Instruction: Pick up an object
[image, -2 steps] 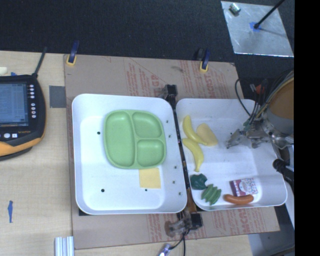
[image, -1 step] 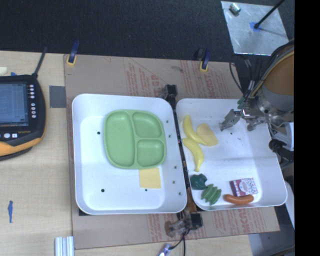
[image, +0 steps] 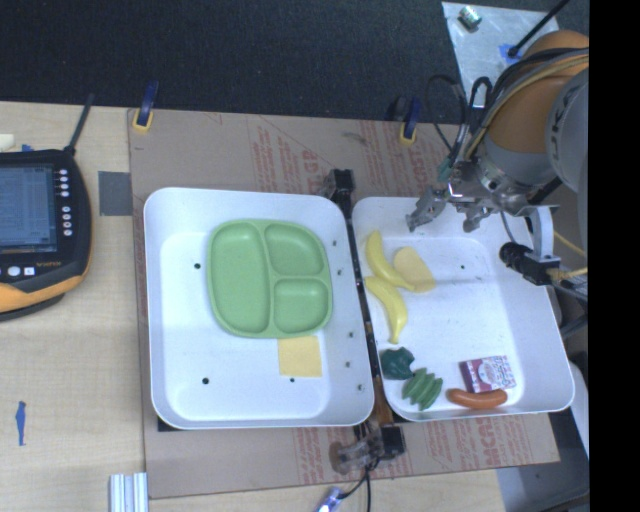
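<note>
Nearest in the right bin (image: 530, 330) lie a hot dog (image: 477, 399) and green pepper (image: 421, 387), probably light, slick plastic. Farther, the banana (image: 388, 292) offers a stiff, narrow middle to pinch. My claw (image: 448, 213) hangs beyond, fingers apart, holding nothing.

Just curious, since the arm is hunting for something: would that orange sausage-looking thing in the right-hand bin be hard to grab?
Probably fiddly. The sausage looks round and smooth, so it may roll or slip. It lies against the red packet near the right bin's wall, crowding the gripper.
</note>
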